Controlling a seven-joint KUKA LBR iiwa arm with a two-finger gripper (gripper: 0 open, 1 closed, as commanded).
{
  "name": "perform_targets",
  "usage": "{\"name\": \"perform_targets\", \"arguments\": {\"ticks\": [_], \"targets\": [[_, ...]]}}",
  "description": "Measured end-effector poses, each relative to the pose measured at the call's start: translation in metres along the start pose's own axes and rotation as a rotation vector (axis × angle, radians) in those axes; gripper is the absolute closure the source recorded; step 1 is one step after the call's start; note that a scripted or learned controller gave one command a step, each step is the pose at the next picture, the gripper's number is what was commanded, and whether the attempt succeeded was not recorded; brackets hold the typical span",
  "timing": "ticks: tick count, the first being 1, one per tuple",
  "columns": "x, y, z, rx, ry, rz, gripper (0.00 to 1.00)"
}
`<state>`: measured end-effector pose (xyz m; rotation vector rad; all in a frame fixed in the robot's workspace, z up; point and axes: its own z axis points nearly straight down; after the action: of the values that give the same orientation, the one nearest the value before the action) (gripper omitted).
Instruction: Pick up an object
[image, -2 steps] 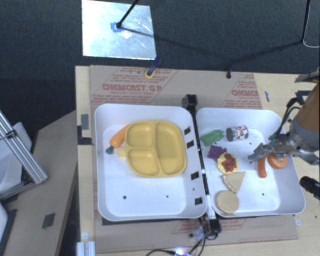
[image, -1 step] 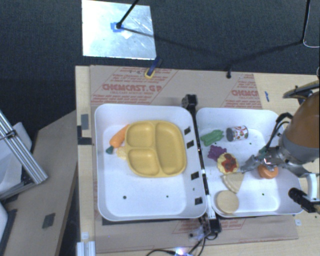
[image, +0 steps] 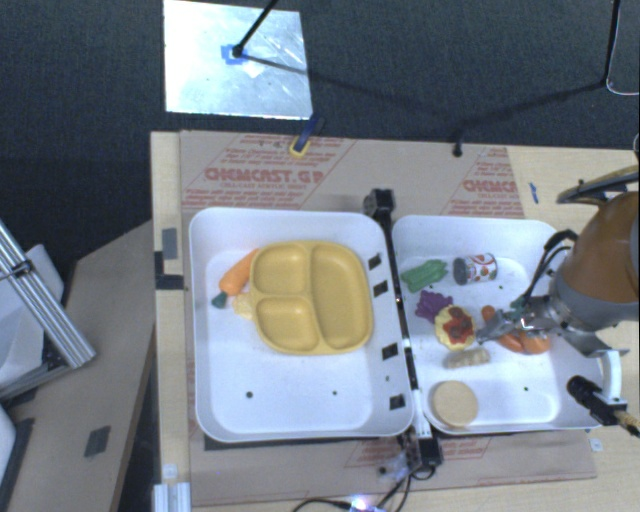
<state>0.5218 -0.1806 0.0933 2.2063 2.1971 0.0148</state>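
The right bin (image: 520, 405) holds several toy foods. A green vegetable (image: 424, 272) and a small can (image: 476, 268) lie at its far side. Purple grapes (image: 433, 303) sit beside a red-and-yellow piece (image: 456, 328). A round tan biscuit (image: 454, 402) rests at the near edge. My gripper (image: 502, 325) reaches in from the right and is low over the bin's middle, right next to the red-and-yellow piece. An orange item (image: 527, 344) lies just under the wrist, partly hidden by it.
The left bin (image: 230, 400) carries a yellow divided plate (image: 305, 297) with a carrot (image: 237, 271) against its left side. A black divider (image: 393, 300) joins the two bins. A black cable loops by the wrist at the right bin's far right corner.
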Motion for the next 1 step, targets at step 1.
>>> {"name": "perform_targets", "arguments": {"ticks": [1], "targets": [[-0.0035,0.0022,-0.0138,-0.01,-0.011,-0.002,1.0]]}}
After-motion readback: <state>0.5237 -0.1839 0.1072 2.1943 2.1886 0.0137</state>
